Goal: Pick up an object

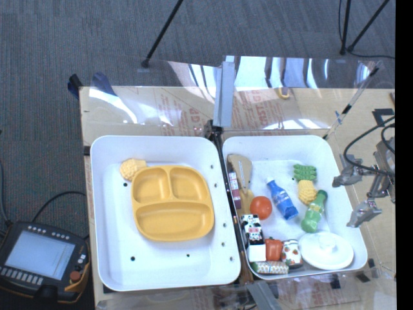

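The right bin (335, 154) holds several small things: a blue bottle (282, 199), a red tomato (261, 207), a toy pineapple (306, 183), a green bottle (313, 213), a white round lid (326, 250), a black-and-white box (251, 228), a red cup (273, 249) and a wooden spatula (240, 172). In the left bin (106, 237) lie a yellow divided plate (173, 202) and a small yellow waffle-like piece (132, 168). My gripper (353, 197) hangs at the right bin's right rim, beside the green bottle. It is open, with nothing between its fingers.
A clear plastic screen (284, 102) stands behind the bins, with a grey post (222, 92) at the middle. A teach pendant (39, 260) lies on the floor at lower left. Tripod legs (164, 24) cross the carpet at the back.
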### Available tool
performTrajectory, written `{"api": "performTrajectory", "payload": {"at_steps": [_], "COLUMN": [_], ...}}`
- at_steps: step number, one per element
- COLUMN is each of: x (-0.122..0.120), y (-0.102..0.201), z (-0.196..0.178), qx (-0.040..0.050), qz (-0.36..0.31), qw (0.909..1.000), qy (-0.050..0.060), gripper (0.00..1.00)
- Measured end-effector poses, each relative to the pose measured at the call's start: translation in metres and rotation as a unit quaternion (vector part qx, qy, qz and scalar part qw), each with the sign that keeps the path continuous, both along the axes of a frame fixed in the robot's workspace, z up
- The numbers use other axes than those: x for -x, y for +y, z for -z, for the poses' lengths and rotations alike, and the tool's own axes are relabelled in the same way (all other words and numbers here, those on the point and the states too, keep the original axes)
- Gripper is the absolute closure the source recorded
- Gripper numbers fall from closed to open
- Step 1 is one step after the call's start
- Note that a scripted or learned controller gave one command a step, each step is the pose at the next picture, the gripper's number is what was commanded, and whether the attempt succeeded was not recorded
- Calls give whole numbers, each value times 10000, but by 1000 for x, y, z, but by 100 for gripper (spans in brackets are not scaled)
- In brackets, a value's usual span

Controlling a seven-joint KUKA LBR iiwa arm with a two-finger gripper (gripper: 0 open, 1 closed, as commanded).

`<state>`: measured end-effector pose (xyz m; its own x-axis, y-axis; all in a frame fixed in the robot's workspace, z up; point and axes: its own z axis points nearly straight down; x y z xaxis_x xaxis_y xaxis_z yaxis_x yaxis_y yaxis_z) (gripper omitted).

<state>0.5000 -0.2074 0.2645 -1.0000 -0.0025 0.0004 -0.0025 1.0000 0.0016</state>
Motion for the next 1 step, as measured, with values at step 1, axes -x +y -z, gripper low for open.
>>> {"api": "performTrajectory", "payload": {"at_steps": [1], "x": [-38], "y": [-4], "z": [162], "qx": [-13], "qz": [50], "qw": [10000], "qy": [14], "gripper": [0]}}
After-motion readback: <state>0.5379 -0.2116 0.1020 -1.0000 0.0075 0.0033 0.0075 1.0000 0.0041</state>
